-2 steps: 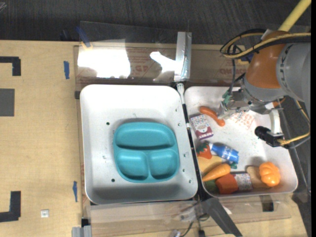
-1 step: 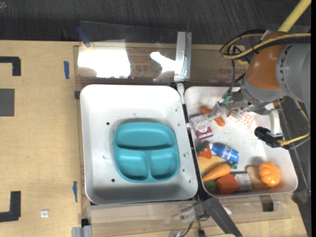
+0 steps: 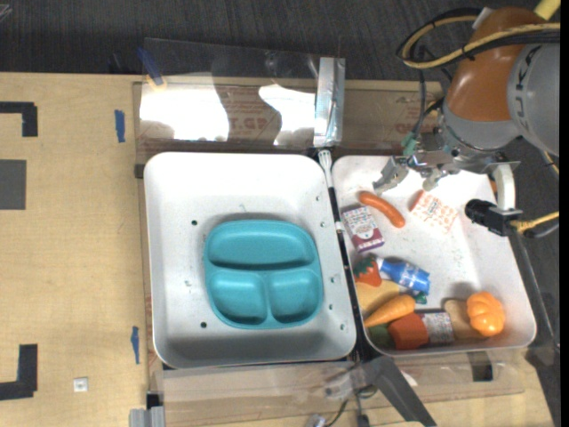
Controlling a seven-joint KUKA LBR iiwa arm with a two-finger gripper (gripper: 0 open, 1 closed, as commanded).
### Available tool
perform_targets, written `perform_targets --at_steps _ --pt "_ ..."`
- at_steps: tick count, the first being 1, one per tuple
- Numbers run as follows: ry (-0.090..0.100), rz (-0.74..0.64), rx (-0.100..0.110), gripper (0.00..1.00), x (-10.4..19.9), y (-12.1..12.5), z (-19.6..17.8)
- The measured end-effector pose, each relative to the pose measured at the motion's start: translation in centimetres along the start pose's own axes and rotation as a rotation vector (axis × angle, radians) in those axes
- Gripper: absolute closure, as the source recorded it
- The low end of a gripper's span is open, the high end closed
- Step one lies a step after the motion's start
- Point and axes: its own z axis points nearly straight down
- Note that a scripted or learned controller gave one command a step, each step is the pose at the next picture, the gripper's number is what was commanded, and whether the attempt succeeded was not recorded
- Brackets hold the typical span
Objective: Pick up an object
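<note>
The left bin (image 3: 169,194) holds a teal divided tray (image 3: 263,271), lying flat near its middle. In the right bin (image 3: 520,323) the toys crowd the near and left side — a small purple carton (image 3: 364,227), an orange-red sausage (image 3: 382,209), a blue bottle (image 3: 404,274), a carrot (image 3: 388,310), a red block (image 3: 408,332) and a small orange pumpkin (image 3: 485,313). A white and red packet (image 3: 433,211) lies apart, just beside the sausage. The gripper (image 3: 411,175) hangs over the bin's far edge — jaws apart, nothing between them, above sausage and packet.
</note>
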Motion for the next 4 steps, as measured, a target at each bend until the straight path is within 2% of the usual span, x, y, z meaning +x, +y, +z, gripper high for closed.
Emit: perform_targets --at_steps 1,2,3,4 --pt "-0.004 -0.015 -0.008 0.00 -1.7 -0.7 8.7" --pt "-0.002 -0.015 -0.006 1.00 -1.6 -0.7 7.7" --pt "0.000 -0.061 0.009 1.00 -4.5 0.2 5.7" --pt "0.002 -0.115 0.001 1.00 1.9 3.8 0.1"
